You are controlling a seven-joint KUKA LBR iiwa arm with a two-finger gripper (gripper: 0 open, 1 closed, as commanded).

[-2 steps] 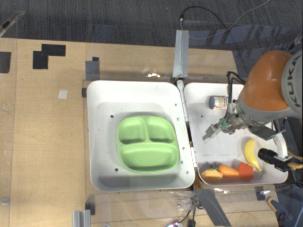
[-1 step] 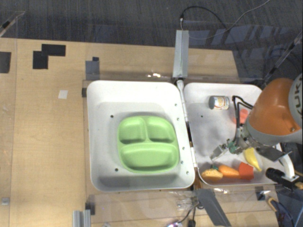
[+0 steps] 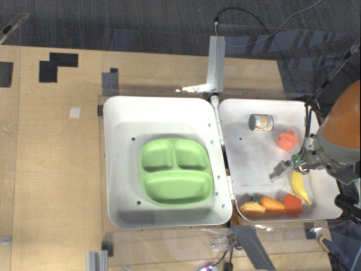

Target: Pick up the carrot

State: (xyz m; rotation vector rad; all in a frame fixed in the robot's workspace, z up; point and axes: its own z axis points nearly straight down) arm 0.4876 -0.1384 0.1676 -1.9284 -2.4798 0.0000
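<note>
— Camera view: where is the carrot (image 3: 272,204)?
— Low in the right bin (image 3: 242,151), along its bottom wall, between a bread roll (image 3: 252,208) and a red block (image 3: 293,203).
— And the pincer (image 3: 280,170)?
— Mid-right, beside a banana (image 3: 300,187); too small and dark, I cannot tell its state. The arm (image 3: 341,130) is cut off at the frame's right.

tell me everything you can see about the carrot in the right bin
The carrot is a small orange piece, smooth and toy-like, apparently plastic. It lies on its side along the near wall of the right bin, roughly parallel to that wall. On its left it meets a yellowish bun-like item; on its right, a red block. The banana lies just beyond, and the gripper hangs above, apart from it.
</note>
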